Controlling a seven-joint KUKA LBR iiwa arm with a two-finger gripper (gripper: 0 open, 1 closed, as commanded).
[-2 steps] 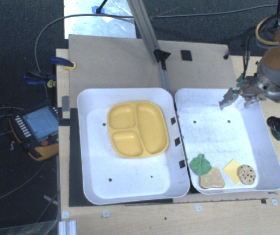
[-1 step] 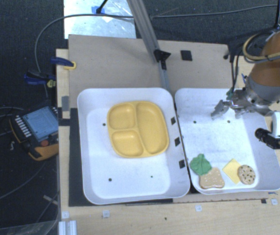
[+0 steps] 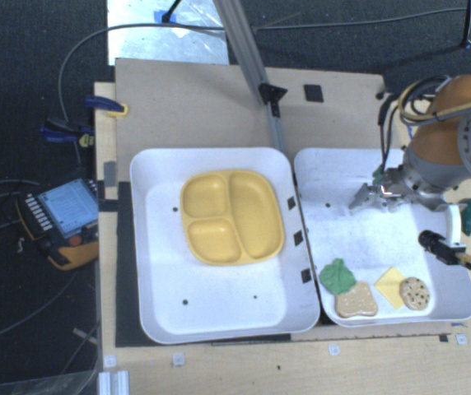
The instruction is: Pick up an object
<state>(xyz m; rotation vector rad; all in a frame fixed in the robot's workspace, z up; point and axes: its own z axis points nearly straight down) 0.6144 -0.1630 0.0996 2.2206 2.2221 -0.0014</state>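
Camera view: tan bench [image 3: 219, 105] on dark carpet, left bin [image 3: 161, 303] holding a yellow divided plate [image 3: 230, 217], right bin [image 3: 334, 179] with green leaf [image 3: 337, 276], toast [image 3: 356, 302], cheese [image 3: 390, 286] and cookie [image 3: 414, 293] along its near edge, gripper [image 3: 373, 197] above that bin's far part, well apart from them, finger state indiscernible.

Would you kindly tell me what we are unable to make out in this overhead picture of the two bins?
- Gripper: too small and blurred in the camera view to tell whether anything sits between its tips.
- Arm: cut off by the picture's right edge.
- Slice of bread: its top left corner is covered by the green leaf.
- Cheese slice: its lower right corner is hidden under the cookie.
- Yellow plate: whether its compartments hold crumbs is too fine to see.
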